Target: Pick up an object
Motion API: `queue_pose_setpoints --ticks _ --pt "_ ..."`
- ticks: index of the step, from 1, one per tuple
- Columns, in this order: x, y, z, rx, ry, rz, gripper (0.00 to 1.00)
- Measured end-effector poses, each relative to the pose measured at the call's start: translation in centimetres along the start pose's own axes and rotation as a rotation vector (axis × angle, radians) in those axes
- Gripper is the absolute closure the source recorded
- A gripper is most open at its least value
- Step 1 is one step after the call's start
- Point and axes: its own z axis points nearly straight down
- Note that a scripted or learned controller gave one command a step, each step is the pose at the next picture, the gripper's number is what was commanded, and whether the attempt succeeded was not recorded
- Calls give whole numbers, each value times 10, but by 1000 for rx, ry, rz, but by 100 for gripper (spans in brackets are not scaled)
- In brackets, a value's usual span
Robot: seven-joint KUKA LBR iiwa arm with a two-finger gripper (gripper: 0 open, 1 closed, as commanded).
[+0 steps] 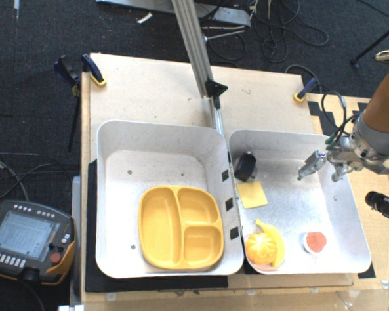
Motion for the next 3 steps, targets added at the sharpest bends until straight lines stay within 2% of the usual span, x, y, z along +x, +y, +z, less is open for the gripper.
queue_pose_setpoints --ticks 2,3 --pt "6 1 96 -3 -1 -1 0" --pt "6 2 83 -7 -2 -1 100"
